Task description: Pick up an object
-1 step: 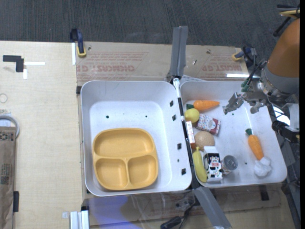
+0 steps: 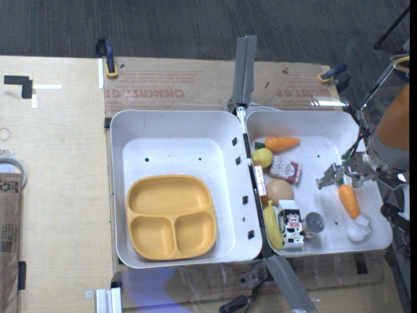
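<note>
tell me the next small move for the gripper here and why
Probably a short drop straight down to bracket the carrot. The gripper sits at the carrot's upper end in the right bin, and nothing is visibly between its fingers.

A robotics lab: clamped cardboard (image 2: 221,83) behind two bins (image 2: 124,142).

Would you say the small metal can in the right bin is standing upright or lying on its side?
Likely on its side: the metal can shows its round end face toward the camera, resting on the right bin's floor beside the milk carton.
</note>
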